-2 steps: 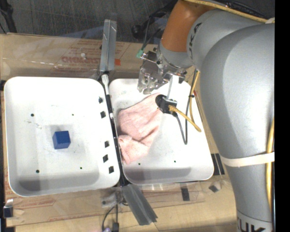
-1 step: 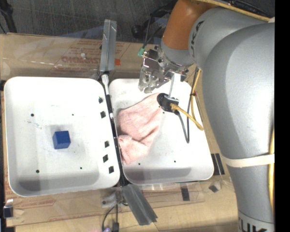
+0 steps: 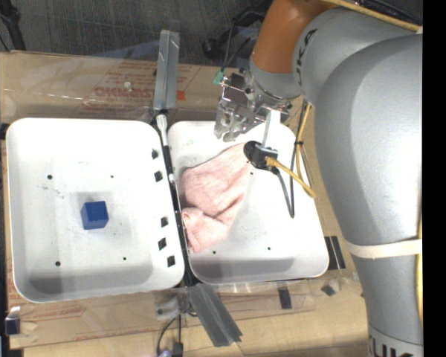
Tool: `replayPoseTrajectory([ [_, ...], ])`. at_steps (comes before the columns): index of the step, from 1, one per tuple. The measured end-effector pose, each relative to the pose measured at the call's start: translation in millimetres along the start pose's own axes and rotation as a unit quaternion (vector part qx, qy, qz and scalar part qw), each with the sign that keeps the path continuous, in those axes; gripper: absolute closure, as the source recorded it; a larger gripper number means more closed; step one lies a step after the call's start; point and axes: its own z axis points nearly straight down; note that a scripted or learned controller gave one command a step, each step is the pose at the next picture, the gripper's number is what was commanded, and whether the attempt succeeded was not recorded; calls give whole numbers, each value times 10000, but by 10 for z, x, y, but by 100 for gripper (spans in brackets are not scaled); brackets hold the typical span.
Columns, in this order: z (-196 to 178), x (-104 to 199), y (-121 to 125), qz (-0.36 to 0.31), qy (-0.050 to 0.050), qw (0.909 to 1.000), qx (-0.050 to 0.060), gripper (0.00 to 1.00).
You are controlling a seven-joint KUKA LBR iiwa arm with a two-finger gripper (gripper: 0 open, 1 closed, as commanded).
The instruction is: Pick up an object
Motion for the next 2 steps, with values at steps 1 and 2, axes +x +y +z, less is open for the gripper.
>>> replayPoseTrajectory([
  [1,-80,2,-1,-24,-8,10000,20,100],
  [2,338,104,-35,529,27,9986,-79,100],
])
